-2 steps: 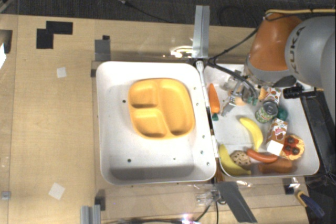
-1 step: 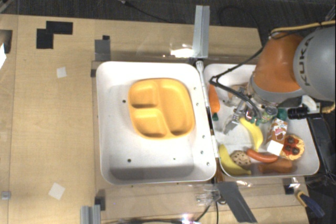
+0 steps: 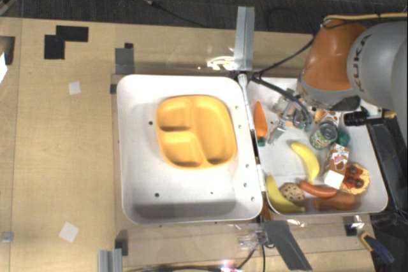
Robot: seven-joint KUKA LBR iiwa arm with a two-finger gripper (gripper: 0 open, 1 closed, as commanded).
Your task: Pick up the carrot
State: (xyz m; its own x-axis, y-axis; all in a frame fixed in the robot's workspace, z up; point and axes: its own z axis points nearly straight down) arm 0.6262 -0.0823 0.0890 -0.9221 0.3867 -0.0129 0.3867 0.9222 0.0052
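One carrot [image 3: 260,119] lies in the right bin [image 3: 376,200], close against that bin's left wall, its orange body running roughly up and down the view with a dark tip at the lower end. It rests on the bin floor, not lifted. Just to its right the gripper [image 3: 278,129] reaches in from the arm [image 3: 357,67], whose orange band and grey housing fill the upper right corner above the bin. The metal fingers point down and left toward the carrot and look slightly parted, with nothing between them; the carrot sits just beside them, and whether a fingertip touches it cannot be told. Farther right, near the wrist, a small can [image 3: 324,134] stands with its round silver top facing up. Below the gripper a yellow banana [image 3: 308,159] curves across the middle of the bin, and a second banana [image 3: 278,196] lies along the lower left corner, with a brown cookie [image 3: 292,192] resting against it. A reddish sausage [image 3: 317,188] lies beside the cookie, and a small white box [image 3: 333,179] and a pizza slice [image 3: 356,178] crowd the lower right. The left bin [image 3: 137,188] holds a yellow divided plate [image 3: 193,130], set near its centre and well apart from the carrot.
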